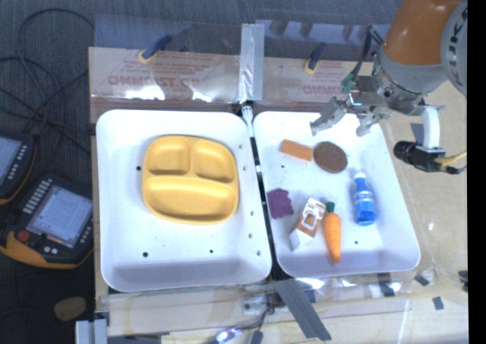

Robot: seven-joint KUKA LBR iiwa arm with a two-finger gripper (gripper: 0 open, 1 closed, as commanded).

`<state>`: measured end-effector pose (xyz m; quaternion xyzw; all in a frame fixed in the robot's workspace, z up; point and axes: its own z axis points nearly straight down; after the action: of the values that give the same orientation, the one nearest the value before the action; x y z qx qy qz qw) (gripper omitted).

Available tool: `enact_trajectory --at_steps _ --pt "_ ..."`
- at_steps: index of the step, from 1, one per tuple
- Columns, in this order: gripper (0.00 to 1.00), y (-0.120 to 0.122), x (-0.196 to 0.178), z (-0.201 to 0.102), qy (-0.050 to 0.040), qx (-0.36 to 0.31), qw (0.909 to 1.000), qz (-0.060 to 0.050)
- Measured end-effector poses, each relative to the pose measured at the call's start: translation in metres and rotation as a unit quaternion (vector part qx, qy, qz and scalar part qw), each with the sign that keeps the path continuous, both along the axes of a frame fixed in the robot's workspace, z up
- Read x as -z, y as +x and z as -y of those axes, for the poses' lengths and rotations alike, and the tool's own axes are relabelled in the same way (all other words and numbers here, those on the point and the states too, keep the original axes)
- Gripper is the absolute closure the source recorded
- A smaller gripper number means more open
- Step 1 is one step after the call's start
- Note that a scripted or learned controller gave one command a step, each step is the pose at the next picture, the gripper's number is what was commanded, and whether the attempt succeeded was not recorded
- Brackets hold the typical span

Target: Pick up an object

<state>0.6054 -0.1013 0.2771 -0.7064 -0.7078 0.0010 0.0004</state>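
gripper (345, 116): fingers spread, nothing between them, hovering over the right bin's (395, 206) far edge
nearest target: brown disc (330, 156) just below it, touching orange block (296, 150)
other picks: blue bottle (364, 200), carrot (332, 235), small carton (307, 221), purple lump (279, 203)
advice: centre over the disc, descend straight, avoid clipping the block
left bin (114, 206): yellow tray (190, 179)

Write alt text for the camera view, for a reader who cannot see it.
A grey and orange robot arm's open end effector hovers over the right white bin, above a brown disc and an orange block. Nearer the front lie a blue bottle, carrot, small carton and purple piece. The left bin holds a yellow divided tray.
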Motion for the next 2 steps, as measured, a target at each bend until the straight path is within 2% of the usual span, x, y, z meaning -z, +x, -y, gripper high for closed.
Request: enact_trajectory --at_steps 1,2 --pt "0.0 0.0 -0.005 0.003 -0.001 -0.05 0.9988 0.0" --pt "0.0 0.062 0.097 0.016 -0.0008 -0.083 0.9966 -0.001"
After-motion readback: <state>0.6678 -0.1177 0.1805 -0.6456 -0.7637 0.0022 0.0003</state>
